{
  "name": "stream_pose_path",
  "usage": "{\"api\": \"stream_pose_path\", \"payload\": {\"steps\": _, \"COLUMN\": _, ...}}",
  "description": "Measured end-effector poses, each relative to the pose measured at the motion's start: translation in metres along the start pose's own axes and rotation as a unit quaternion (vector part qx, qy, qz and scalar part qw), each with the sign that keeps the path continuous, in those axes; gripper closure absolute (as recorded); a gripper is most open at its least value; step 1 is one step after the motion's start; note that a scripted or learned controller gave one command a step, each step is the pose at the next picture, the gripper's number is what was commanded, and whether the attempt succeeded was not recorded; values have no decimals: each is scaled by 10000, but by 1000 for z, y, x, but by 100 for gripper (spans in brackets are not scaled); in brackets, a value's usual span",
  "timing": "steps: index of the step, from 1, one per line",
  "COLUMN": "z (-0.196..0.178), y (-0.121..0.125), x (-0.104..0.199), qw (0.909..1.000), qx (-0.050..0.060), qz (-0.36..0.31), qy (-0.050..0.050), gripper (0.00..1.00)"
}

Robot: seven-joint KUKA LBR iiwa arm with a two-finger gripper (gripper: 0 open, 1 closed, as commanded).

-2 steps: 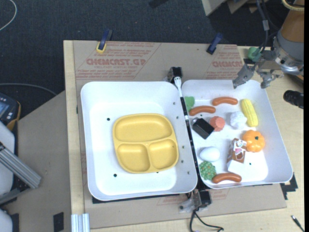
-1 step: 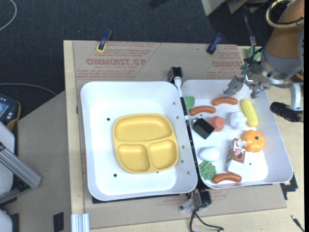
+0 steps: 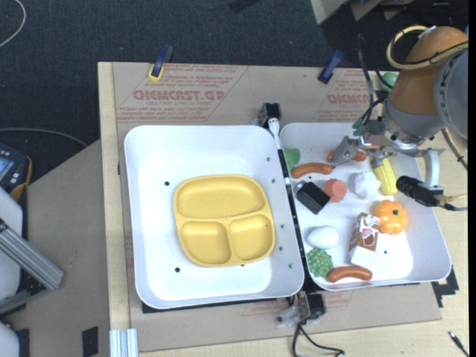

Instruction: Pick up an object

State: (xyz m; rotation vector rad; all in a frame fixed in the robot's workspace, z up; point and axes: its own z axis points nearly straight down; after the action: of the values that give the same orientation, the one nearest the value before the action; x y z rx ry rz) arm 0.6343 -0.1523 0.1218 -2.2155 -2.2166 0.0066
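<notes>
In the upper part of the right-hand shallow white bin (image 3: 416,270), seen from the fixed overhead camera, the end effector (image 3: 348,152) hangs low over the clutter; how far it is open, and whether it has anything, I cannot tell. Just below and to its left lies a reddish-brown toy sausage (image 3: 312,170), its long axis running roughly left to right, tilted slightly up toward the end effector. This looks like the approach-and-reach step, with no pick made yet. The next move probably calls for settling over one object and closing across its short side, not along its length. Further below it sit a black rectangular block (image 3: 313,197), a round pink disc (image 3: 336,190) and a white egg-shaped toy (image 3: 323,236). To its right are a yellow corn cob (image 3: 385,175) and an orange toy pumpkin (image 3: 391,217). Well to its left, a yellow divided plastic tray (image 3: 223,219) lies in the other bin, on the worktop (image 3: 111,162)
</notes>
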Motion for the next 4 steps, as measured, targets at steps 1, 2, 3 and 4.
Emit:
{"api": "stream_pose_path", "payload": {"steps": 1, "z": 32, "y": 5, "x": 1, "qw": 9999, "qx": -100, "qz": 5, "qy": -5, "gripper": 0}}
{"api": "stream_pose_path", "payload": {"steps": 2, "z": 20, "y": 5, "x": 0, "qw": 9999, "qx": -108, "qz": 0, "qy": -27, "gripper": 100}}
{"api": "stream_pose_path", "payload": {"steps": 3, "z": -37, "y": -1, "x": 7, "qw": 10000, "qx": -69, "qz": -4, "qy": -20, "gripper": 100}}
{"api": "stream_pose_path", "payload": {"steps": 4, "z": -102, "y": -4, "x": 9, "qw": 10000, "qx": -86, "qz": -5, "qy": -24, "gripper": 100}}
